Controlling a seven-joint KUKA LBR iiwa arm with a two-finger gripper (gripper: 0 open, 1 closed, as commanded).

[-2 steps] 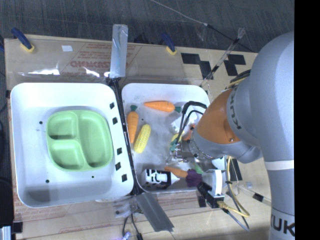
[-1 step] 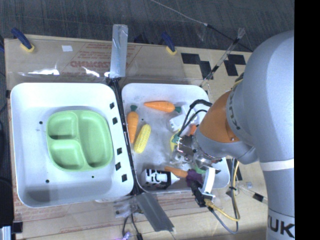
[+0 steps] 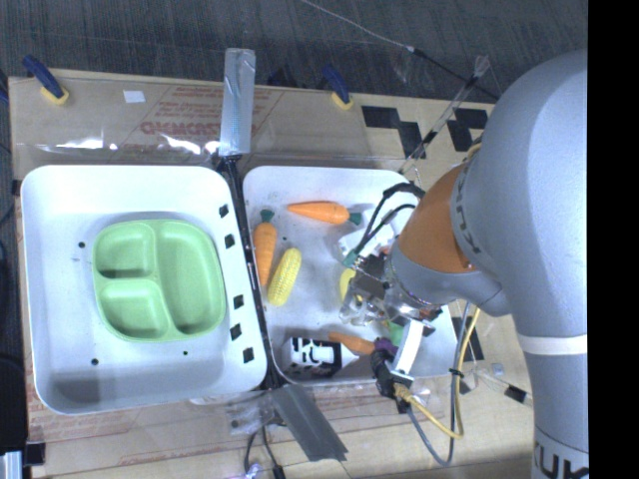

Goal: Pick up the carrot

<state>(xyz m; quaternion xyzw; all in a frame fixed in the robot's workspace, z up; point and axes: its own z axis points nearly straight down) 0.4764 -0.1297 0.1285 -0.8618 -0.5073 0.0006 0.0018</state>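
Landmark: the right bin, the white tray on the right of the pair on the table; all places below are given against it.
Arm: the grey arm with its orange band comes in from the right and covers the right bin's right side.
End effector: the end effector hangs low over the right bin's middle-right floor, amid cables and wrist hardware; whether it is wide or narrow cannot be told, since the tips are lost in the clutter.
Carrot, upper: one carrot lies on its side near the right bin's far wall, green end toward the arm, apart from the end effector.
Carrot, left: a second carrot lies lengthwise along the right bin's left wall, green top toward the far side.
Carrot, lower: a third orange piece, seemingly a carrot, lies near the right bin's near wall, just below the end effector; contact cannot be told.
Corn: a yellow corn cob lies just beside the left-wall carrot, on its inner side.
Yellow item: a small yellow thing sits in the right bin's middle, just beside the end effector, partly hidden.
Black-and-white item: a dark object with white marks rests at the right bin's near wall, next to the lower carrot.
Left bin: the left bin adjoins the right bin's left wall.
Green plate: a green divided plate lies inside the left bin.
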